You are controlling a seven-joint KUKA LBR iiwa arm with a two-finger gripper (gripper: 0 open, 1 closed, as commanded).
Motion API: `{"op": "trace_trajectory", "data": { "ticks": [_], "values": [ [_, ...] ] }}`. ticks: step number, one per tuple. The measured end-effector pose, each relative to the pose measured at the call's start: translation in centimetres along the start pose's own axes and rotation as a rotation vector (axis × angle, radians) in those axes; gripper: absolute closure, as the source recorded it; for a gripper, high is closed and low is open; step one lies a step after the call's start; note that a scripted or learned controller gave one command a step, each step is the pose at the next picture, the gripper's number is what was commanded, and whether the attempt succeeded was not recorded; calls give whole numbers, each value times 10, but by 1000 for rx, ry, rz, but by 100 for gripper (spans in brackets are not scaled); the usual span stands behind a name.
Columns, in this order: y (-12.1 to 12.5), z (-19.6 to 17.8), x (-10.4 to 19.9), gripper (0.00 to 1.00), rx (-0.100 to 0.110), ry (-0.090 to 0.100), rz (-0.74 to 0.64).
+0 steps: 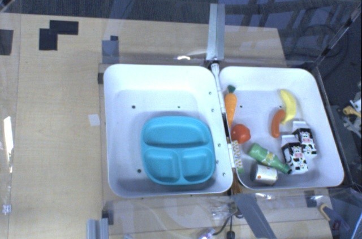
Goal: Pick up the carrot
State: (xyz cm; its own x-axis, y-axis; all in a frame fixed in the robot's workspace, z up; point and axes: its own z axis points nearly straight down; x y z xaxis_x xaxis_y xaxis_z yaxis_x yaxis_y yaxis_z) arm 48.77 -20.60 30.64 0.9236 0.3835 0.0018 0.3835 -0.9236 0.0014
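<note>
The carrot (pixel 230 103) lies untouched at the right bin's (pixel 317 85) left wall, so the reach hasn't begun. Next comes a descent beside the tomato (pixel 240 133); the claw's state I cannot tell.

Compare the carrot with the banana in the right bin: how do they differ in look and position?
The carrot is orange with a green top; the banana is plain yellow. The carrot lies straight against the bin's left wall, near the divider; the banana curves and sits toward the right side, touching an orange-red piece. Both lie flat in the right bin, lengthwise top to bottom in the view.
</note>
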Motion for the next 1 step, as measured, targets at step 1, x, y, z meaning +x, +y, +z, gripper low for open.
{"op": "trace_trajectory", "data": {
  "ticks": [1],
  "values": [
    [-1, 42, 1, 100, 0, 0, 185]
  ]
}}
